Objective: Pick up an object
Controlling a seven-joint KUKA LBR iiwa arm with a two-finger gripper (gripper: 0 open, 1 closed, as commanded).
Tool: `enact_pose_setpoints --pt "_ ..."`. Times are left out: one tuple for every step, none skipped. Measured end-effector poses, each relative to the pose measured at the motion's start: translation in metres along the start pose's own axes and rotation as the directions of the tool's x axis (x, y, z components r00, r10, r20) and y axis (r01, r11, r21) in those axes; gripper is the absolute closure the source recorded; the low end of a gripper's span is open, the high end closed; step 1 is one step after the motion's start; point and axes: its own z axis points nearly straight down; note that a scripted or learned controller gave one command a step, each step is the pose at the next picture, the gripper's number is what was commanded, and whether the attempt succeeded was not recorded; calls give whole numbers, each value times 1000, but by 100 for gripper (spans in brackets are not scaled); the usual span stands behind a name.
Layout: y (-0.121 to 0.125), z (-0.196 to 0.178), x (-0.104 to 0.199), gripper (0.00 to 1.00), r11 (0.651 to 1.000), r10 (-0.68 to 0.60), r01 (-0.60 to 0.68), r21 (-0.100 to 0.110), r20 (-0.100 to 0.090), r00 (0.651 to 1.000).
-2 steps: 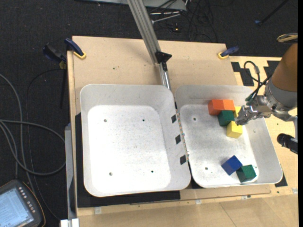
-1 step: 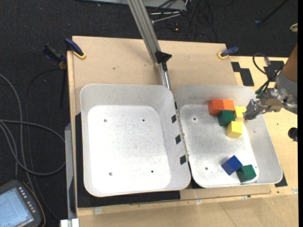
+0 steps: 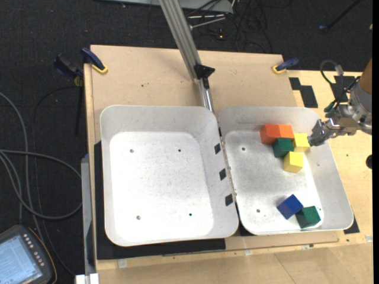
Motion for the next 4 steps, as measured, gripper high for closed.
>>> enact_pose_setpoints --pt "-2 6 43 100 1000 -5 5 4 -3 1000" --pt "-8 16 93 100 1000 -5 5 5 -3 1000" --pt "-6 25 144 100 1000 -6 6 5 -4 1000" --pt "-6 12 202 100 1000 -8 8 2 -4 1000"
